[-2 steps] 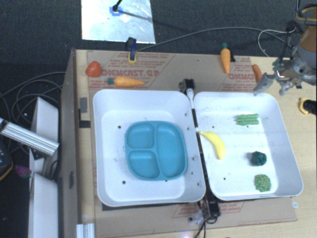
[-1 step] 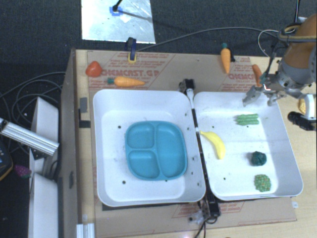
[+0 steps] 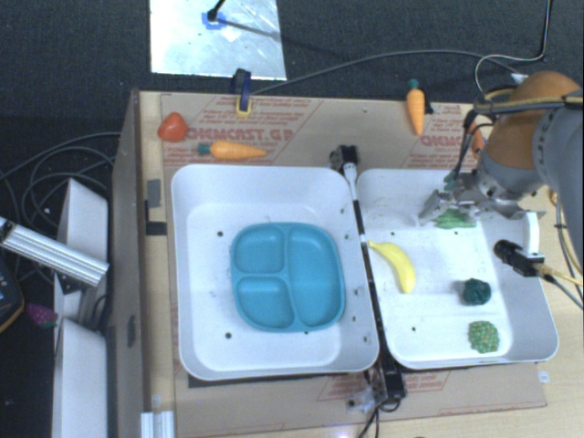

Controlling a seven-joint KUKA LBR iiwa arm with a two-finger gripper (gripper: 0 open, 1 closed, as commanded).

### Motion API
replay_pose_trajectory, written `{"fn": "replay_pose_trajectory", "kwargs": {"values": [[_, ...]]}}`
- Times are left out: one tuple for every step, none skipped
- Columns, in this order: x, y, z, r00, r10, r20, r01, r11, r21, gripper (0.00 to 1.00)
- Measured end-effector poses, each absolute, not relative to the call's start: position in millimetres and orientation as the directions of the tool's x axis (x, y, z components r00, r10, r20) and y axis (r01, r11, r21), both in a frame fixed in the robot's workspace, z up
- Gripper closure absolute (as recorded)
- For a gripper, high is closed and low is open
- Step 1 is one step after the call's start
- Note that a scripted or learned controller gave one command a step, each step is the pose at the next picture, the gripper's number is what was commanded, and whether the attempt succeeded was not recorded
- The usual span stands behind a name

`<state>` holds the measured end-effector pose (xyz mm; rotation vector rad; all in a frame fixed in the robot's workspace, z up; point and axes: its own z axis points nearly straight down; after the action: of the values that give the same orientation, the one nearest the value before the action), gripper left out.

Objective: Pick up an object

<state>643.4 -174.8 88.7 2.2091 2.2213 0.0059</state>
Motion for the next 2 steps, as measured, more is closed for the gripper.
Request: {"fn": "replay_pose_trajectory", "kwargs": {"values": [[551.5,-208,127,0.0,1.0,-0.002,1.0,0.0,0.001,0.0],[510.5,-186,84,-0.001,1.0,0.0,1.0,0.001,0.001,0.0]]}}
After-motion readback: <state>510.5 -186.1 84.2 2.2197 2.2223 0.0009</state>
